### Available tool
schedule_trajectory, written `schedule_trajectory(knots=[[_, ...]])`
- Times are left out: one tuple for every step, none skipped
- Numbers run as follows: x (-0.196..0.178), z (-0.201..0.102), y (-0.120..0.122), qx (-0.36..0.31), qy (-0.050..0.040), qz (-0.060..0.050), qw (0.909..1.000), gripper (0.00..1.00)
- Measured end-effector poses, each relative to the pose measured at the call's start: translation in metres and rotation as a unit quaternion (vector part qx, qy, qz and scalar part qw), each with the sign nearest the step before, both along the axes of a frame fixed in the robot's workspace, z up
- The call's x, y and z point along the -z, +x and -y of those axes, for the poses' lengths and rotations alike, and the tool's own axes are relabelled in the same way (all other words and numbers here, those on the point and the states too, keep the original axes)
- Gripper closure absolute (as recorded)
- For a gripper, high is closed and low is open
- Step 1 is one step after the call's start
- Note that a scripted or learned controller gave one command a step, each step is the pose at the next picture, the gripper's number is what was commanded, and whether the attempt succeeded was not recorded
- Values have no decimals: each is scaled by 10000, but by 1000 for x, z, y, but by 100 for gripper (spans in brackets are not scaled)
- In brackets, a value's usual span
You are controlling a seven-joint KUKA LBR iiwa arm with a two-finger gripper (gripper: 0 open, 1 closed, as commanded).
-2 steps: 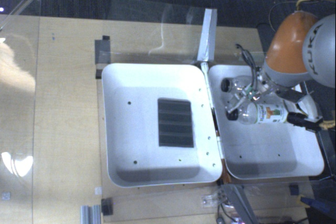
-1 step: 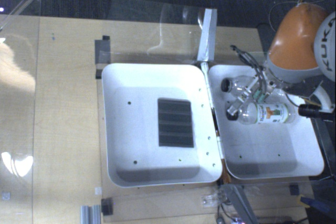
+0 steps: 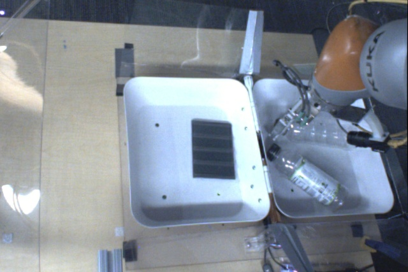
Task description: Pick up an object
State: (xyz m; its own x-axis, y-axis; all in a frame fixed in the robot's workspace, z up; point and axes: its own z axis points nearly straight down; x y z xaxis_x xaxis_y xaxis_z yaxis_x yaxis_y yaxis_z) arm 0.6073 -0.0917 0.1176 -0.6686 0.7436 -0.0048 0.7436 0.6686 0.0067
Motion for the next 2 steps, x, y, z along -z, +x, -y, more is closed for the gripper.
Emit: schedule_trajectory(knots=[[29, -3, 26, 279, -3, 18, 9996, 0], [16, -11, 29, 228, 45, 44, 9997, 100]])
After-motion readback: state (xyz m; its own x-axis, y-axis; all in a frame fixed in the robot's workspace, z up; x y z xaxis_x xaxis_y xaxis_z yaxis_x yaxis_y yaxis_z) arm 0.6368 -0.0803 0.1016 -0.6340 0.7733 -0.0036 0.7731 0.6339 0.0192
